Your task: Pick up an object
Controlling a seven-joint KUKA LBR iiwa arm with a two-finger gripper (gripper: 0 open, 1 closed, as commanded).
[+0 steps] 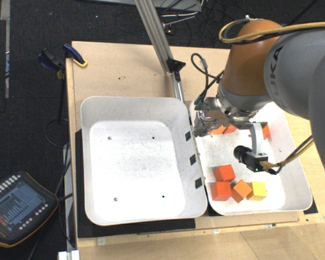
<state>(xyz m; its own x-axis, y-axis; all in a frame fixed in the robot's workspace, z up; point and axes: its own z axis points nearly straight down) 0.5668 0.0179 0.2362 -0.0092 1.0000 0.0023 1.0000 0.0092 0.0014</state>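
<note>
My gripper hangs low over the far left part of the right bin, close to the wall it shares with the left bin. An orange block lies right beside the gripper, partly hidden under the wrist. Another orange block peeks out from behind the arm. At the near end of the right bin three orange blocks and a yellow block lie close together. The grey arm with its orange band covers the bin's far side.
The left bin stands next to the right one. A slanted metal pole runs down to the bench between the bins' far ends. A blue clamp grips the bench's far left corner. A teach pendant lies on the floor at lower left.
</note>
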